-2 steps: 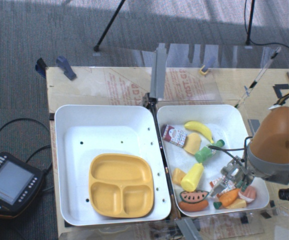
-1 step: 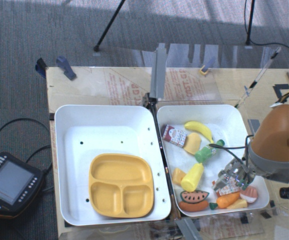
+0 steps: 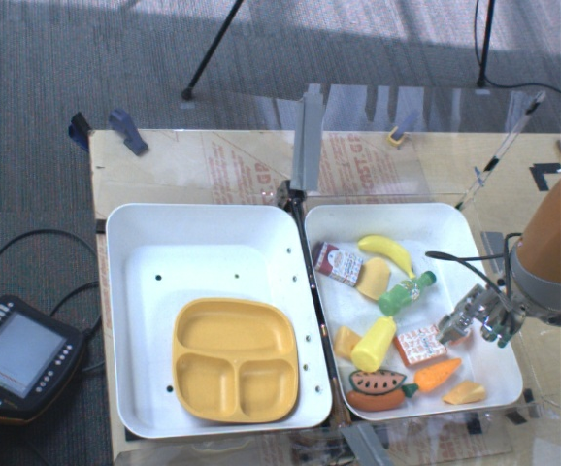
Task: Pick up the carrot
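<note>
Two white bins sit side by side on the worktop [image 3: 213, 168]: the left bin [image 3: 135, 260] holds a single yellow divided tray [image 3: 234, 360], and the right bin [image 3: 455, 223], beside that tray, holds ten toy foods. Counting outward from the tray I make out one carrot [image 3: 436, 375], one banana [image 3: 385, 251], one green bottle [image 3: 405, 294], one yellow bottle [image 3: 374, 344], one watermelon slice [image 3: 378, 382] and one sausage [image 3: 378, 401]. There are also two printed packets [image 3: 339, 262] [image 3: 420, 344] and three pale yellow-orange wedge or block pieces [image 3: 374, 280] [image 3: 346, 342] [image 3: 466, 393].
</note>
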`<state>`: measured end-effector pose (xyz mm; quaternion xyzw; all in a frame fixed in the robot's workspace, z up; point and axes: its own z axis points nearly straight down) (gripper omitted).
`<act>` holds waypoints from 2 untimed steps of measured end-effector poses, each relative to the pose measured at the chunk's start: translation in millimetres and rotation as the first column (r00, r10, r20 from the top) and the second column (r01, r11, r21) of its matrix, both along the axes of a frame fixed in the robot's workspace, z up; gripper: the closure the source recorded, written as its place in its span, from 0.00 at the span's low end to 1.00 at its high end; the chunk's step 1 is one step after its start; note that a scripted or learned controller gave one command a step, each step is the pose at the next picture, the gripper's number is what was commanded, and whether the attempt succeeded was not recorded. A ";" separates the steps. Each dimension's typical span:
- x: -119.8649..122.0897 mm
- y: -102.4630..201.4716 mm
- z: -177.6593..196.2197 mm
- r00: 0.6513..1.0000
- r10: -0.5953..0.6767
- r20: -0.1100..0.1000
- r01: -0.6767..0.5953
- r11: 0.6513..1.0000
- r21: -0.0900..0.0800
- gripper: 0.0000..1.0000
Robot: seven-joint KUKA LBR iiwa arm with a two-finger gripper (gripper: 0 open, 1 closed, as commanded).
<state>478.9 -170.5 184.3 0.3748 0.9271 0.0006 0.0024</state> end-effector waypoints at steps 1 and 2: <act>3.0 9.3 -92.4 0.998 -0.062 0.000 0.062 0.998 0.001 1.00; 3.2 10.1 -94.5 0.998 -0.062 0.001 0.062 0.998 0.001 0.00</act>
